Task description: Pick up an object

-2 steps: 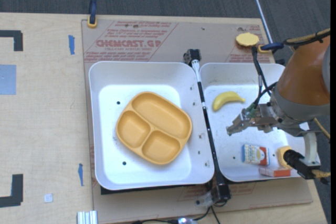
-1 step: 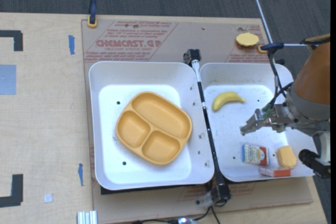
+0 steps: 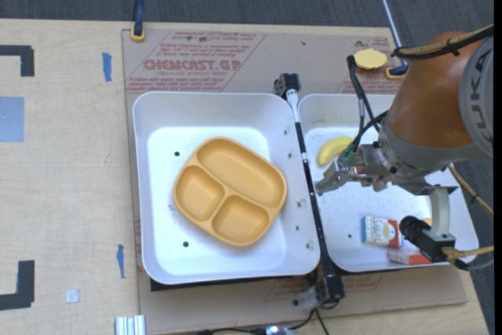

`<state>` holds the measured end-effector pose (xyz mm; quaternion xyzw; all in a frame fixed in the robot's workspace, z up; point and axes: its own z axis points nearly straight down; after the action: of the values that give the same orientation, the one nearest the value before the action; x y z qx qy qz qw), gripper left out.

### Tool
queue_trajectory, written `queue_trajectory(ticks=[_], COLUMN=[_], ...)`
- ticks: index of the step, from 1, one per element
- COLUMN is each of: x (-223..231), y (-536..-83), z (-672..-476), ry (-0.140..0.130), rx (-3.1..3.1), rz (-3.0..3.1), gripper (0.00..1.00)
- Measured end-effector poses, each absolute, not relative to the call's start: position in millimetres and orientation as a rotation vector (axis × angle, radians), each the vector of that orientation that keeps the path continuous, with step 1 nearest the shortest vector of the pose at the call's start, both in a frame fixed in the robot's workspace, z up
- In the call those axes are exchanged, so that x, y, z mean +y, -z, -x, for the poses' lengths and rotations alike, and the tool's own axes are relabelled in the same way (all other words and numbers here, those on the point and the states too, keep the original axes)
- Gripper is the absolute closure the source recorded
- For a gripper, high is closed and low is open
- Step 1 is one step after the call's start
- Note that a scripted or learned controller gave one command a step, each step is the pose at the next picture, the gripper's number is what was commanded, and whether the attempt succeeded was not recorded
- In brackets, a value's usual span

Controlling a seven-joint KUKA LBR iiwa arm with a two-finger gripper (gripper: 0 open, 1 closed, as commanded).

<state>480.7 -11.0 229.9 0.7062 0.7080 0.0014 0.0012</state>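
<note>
In the right bin, a yellow banana lies at the far left, partly hidden under my arm. My gripper hangs low over that bin, just in front of the banana and close to the bin's left wall. A small white and red carton lies nearer the front, to the right of the gripper. A red flat item pokes out at the front rim. Nothing visible is lifted off the bin floor.
The left bin bears a yellow three-compartment plate. A black divider bar runs between the bins. The grey and orange arm covers the right bin's back right. A black fitting sits beside the carton.
</note>
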Motion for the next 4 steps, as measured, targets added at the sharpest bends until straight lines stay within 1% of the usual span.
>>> queue_trajectory(ticks=[2,3,4], x=[-11,37,13], y=[-250,-232,-212], z=[-483.3,-479.6,-479.2], ry=[-0.010,0.000,0.002], rx=[2.220,2.224,2.222], rz=[-2.210,-2.221,-2.223], gripper=[1.00,1.00,1.00])
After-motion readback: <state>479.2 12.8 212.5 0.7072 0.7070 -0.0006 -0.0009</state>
